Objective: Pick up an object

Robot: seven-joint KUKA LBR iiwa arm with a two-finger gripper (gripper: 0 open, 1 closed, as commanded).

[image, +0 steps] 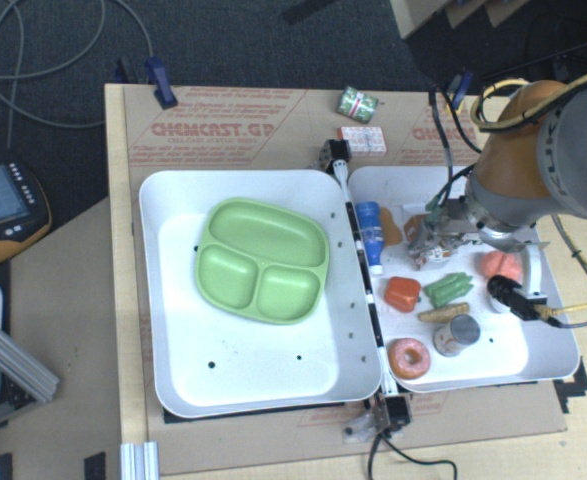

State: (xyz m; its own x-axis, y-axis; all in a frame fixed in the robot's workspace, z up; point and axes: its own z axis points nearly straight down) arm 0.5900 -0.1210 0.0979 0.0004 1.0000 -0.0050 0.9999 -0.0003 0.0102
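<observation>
My gripper (431, 252) hangs low inside the right bin (548, 353), its metal fingers pointing down near the bin's middle. Just below it lie a green vegetable toy (448, 288) and a red pepper toy (403, 293). A blue bottle (369, 230) lies along the bin's left wall with a small orange piece (390, 230) beside it. Nearer the front are a tan stick (443, 313), a grey can (458, 334) and a pink-frosted donut (409, 358). A salmon-coloured object (501, 265) sits to the right, under the wrist.
The left bin (173, 358) holds a green divided plate (262, 260). Behind the bins, on the cardboard, lie a small green can (357, 103) and a printed packet (362, 140). Cables and a black connector (513, 298) hang off the arm over the right bin.
</observation>
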